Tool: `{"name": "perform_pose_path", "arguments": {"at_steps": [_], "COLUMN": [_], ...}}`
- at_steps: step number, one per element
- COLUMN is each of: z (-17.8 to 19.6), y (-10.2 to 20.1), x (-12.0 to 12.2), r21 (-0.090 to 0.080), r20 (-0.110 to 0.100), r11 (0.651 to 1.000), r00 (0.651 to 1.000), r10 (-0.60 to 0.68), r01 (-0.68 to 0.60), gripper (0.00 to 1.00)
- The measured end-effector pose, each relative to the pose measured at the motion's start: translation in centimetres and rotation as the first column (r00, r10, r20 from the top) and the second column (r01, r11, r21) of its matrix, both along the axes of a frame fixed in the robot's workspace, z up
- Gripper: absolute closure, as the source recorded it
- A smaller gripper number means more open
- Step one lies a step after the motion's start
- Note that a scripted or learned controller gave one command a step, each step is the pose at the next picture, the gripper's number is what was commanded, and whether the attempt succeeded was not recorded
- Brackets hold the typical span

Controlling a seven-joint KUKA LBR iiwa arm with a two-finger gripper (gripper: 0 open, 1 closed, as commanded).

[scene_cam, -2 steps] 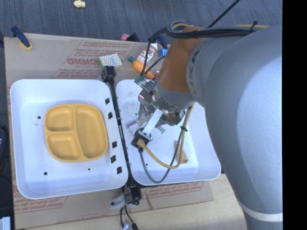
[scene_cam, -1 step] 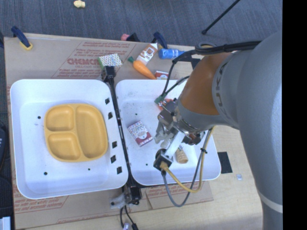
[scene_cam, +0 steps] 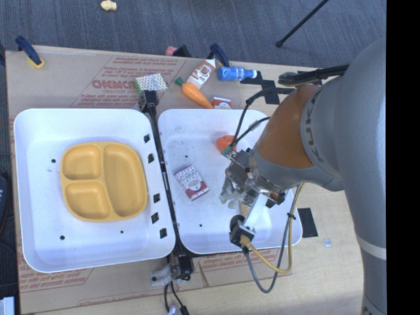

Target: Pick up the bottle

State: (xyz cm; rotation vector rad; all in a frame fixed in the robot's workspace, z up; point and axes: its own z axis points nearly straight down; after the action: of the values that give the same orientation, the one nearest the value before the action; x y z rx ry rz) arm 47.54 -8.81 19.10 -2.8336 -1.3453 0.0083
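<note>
Gripper point(scene_cam: 231, 190) low in right bin point(scene_cam: 197, 231), grip state cannot be told, bottle point(scene_cam: 235, 74) outside on bench, carton point(scene_cam: 191, 182) nearby.

Robotics lab: cardboard-covered bench point(scene_cam: 79, 90) with clamps point(scene_cam: 29, 52), two white bins point(scene_cam: 26, 176), grey carpet point(scene_cam: 197, 12), tripod leg point(scene_cam: 315, 12) far right.

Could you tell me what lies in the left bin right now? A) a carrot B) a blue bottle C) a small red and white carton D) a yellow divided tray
D: the yellow divided tray lies in the left bin, while the small carton is in the right bin.
</note>
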Motion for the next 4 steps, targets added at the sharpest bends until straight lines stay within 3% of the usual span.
{"name": "perform_pose_path", "arguments": {"at_steps": [1, 2, 3, 4], "z": [6.2, 1.5, 6.4, -0.6], "y": [-3.3, -1.7, -5.5, -6.6], "x": [0.1, 0.0, 0.1, 0.0], "r21": [0.000, -0.001, -0.001, -0.002], "r20": [0.003, -0.002, 0.002, -0.001], "r11": [0.994, 0.887, 0.880, 0.811], "r00": [0.994, 0.887, 0.880, 0.811], "r10": [-0.107, -0.461, -0.476, -0.585], "r01": [0.107, 0.461, 0.476, 0.585], "gripper": [1.00, 1.00, 1.00, 1.00]}}
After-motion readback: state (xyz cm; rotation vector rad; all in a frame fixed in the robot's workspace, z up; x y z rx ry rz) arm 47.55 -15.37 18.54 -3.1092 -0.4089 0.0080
